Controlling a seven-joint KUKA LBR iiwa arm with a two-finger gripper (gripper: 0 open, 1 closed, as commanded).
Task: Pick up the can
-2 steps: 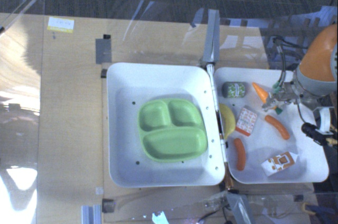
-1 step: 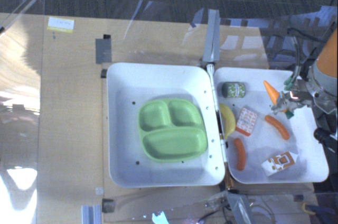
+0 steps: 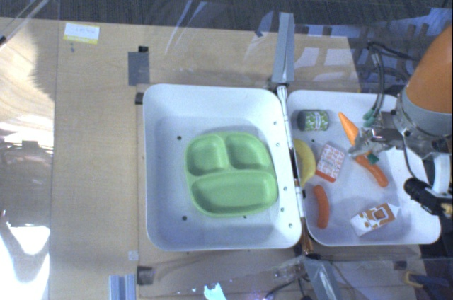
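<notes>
While the arm [image 3: 430,90] is reaching in from the right, two shallow white bins are sitting side by side on the wooden bench [image 3: 92,171]. The left bin [image 3: 159,150] is holding a green divided plate [image 3: 231,172], three compartments, lying flat near the bin's middle, slightly toward its right wall.

The right bin [image 3: 417,224] is holding the rest. The can [image 3: 313,120], green-labelled, is lying on its side in the bin's far left corner, apart from the other items. A banana [image 3: 306,160] is lying just below it along the left wall. A small red-and-white packet [image 3: 330,162] is lying just beside the banana on its right. A hot dog sausage [image 3: 321,206] is lying below the banana, near the front left of the bin. An orange carrot [image 3: 347,127] is lying to the right of the can, tilted. A second carrot [image 3: 375,171] is lying lower right of it, directly under the gripper. A small brown-and-white carton [image 3: 373,218] is lying near the bin's front right.

The gripper [image 3: 368,143] is hanging over the right bin's middle, between the two carrots, well right of the can and not touching it. Fingers are too small and cluttered to read, so open or closed: cannot tell. Nothing is visibly sitting between them.
</notes>
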